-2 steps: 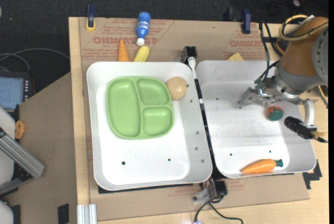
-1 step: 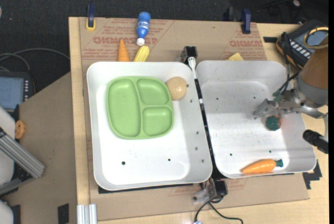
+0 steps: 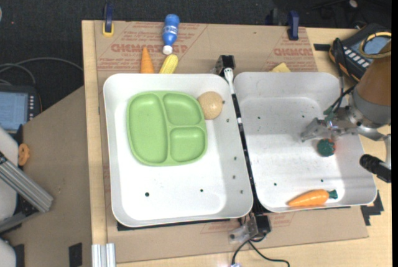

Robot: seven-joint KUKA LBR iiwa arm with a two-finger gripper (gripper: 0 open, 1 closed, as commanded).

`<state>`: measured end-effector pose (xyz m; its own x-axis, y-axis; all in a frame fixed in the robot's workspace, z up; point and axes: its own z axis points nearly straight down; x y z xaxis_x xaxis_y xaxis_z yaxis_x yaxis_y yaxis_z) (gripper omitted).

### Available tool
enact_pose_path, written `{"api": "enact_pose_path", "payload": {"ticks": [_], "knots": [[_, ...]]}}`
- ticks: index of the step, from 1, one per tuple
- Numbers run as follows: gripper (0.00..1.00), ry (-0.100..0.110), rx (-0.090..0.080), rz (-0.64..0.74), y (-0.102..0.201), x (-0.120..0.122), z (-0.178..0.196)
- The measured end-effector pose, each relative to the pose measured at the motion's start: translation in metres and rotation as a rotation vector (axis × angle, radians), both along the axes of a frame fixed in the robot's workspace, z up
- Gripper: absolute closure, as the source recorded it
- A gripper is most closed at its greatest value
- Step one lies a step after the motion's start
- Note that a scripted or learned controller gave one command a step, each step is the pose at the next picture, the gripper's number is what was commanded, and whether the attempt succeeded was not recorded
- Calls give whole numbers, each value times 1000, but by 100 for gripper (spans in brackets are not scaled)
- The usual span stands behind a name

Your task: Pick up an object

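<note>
green ball [image 3: 326, 147] (small, round, dark)

Grey arm [image 3: 373, 111] coming in from the right, broad orange-brown band above the wrist, pale grey rounded collar beneath it, small metal gripper [image 3: 318, 129] at the tip, thin dark-and-green wiring, perhaps cables, at the wrist

Your gripper [image 3: 318, 129] is sitting over the right bin [image 3: 273, 154]; a ball [image 3: 326, 147] is lying just below its fingers, a carrot [image 3: 309, 198] nearer you, a divided tray [image 3: 166, 127] lying far left.
</note>
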<state>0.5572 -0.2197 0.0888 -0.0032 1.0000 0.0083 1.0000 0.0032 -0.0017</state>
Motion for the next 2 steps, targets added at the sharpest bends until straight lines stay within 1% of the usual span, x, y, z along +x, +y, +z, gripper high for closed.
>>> {"api": "enact_pose_path", "payload": {"ticks": [2], "knots": [[0, 0, 0, 0, 0, 0, 0]]}}
